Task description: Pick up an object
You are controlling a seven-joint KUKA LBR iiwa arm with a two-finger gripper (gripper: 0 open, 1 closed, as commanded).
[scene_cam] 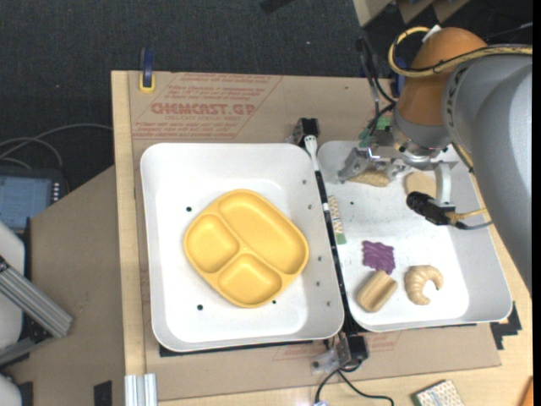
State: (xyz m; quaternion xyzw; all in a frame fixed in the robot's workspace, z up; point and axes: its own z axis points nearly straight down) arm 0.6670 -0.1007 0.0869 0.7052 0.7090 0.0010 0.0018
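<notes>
Grey arm [494, 117], orange band [435, 74], yellow cable [406, 45]

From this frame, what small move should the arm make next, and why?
Probably a short straight descent. The tool sits at the far end of the right bin, right over a tan item, while the purple piece, bun and croissant lie toward the near end.

tray [245, 248]: glossy yellow plastic | bins [169, 294]: smooth white plastic | bench [203, 108]: matt board

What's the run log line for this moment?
arm: over right bin far end | gripper: at tan piece | grasp: unconfirmed | left bin: yellow tray
</notes>
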